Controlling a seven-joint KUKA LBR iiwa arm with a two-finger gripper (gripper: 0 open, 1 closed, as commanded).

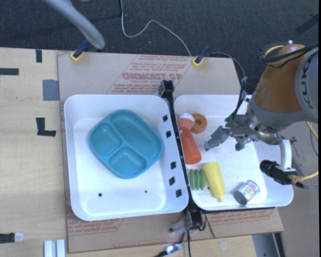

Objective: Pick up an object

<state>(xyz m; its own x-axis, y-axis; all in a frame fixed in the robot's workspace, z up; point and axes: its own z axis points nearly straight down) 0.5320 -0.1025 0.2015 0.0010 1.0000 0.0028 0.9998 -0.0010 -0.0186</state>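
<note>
The right bin [267, 199] holds an orange bottle with a white cap [190, 143], an orange ring [200, 123], a yellow bottle [215, 180], a green ribbed piece [197, 179] and a small silver can [247, 191]. In the left bin [80, 197] lies a blue sectioned plate [127, 142]. My gripper [227, 142] hangs over the middle of the right bin, just right of the orange bottle and above the yellow one. It is open, with nothing between its fingers.
A black divider [173, 154] runs between the two bins. The arm's grey and orange body [281, 95] covers the right bin's far right side. A cable [150, 28] loops across the cardboard behind the bins.
</note>
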